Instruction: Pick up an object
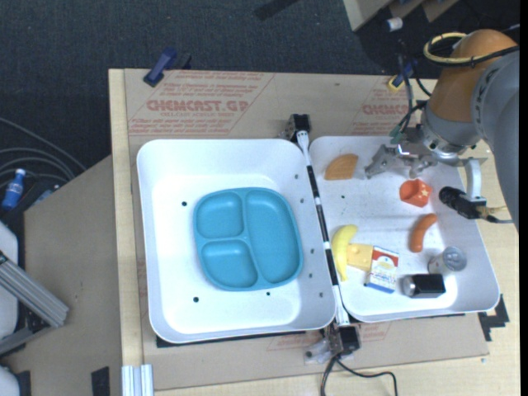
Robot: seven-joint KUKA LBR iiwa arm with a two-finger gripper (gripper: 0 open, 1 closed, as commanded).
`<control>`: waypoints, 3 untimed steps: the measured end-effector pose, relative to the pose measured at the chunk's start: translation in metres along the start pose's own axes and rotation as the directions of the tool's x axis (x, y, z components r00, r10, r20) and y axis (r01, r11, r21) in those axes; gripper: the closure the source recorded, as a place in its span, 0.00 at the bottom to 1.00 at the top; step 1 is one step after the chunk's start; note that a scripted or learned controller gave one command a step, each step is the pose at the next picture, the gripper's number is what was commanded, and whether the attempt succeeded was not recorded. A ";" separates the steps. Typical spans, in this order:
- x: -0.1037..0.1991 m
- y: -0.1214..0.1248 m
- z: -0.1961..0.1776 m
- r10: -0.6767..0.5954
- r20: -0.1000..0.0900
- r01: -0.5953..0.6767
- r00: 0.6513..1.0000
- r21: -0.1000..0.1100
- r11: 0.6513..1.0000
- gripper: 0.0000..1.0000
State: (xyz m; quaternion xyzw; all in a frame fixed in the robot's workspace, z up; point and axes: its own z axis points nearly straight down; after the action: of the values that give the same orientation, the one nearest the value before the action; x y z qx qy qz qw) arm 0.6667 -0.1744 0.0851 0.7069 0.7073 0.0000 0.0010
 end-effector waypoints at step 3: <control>-0.014 0.000 0.000 0.001 0.000 -0.001 1.000 0.000 1.000 0.00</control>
State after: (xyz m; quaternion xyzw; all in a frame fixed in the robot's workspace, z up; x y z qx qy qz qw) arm 0.6665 -0.1885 0.0849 0.7073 0.7069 -0.0002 0.0011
